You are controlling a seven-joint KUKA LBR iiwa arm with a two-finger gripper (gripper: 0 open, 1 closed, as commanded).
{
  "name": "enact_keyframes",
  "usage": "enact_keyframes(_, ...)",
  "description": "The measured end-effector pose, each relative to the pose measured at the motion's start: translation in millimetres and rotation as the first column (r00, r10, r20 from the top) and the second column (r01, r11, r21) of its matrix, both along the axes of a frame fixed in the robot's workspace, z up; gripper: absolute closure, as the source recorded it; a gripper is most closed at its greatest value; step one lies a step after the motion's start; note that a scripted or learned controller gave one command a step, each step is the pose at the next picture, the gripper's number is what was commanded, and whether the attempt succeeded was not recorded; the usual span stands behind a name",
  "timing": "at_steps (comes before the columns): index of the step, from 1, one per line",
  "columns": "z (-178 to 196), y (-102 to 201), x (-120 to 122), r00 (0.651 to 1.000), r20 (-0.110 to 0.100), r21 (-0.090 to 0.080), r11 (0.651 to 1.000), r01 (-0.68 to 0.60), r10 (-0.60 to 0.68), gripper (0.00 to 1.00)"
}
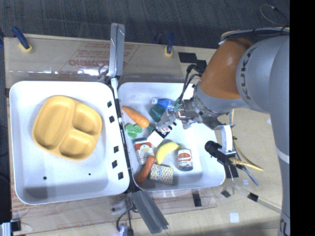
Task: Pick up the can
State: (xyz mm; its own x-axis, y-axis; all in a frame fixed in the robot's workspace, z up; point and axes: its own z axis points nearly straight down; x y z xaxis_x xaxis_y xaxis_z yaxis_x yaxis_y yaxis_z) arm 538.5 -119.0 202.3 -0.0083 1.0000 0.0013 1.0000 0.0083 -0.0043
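The can (185, 159) stands in the right bin (209, 176), near its front, just right of the banana (166, 150). The gripper (170, 119) hangs farther back in that bin, over the clutter beside the carrot (135, 116); whether the jaws are open or closed I cannot tell. This looks like the approach step: the next move calls for shifting nearer and slightly right, above the can. The left bin (24, 181) holds a yellow tray (66, 127). Both bins sit on a tabletop (266, 186) over dark flooring.
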Motion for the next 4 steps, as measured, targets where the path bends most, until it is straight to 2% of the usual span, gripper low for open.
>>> enact_keyframes(1, -58, -37, -63, 1.000, 0.001, 0.000, 1.000, -0.030, 0.030, 0.00)
enact_keyframes(2, -111, -78, -62, 1.000, 0.001, 0.000, 1.000, -0.002, 0.002, 0.00)
enact_keyframes(3, -93, -50, -62, 0.976, 0.002, -0.001, 0.976, 0.219, -0.219, 0.00)
enact_keyframes(4, -84, -50, -62, 0.976, 0.001, -0.002, 0.976, 0.216, -0.216, 1.00)
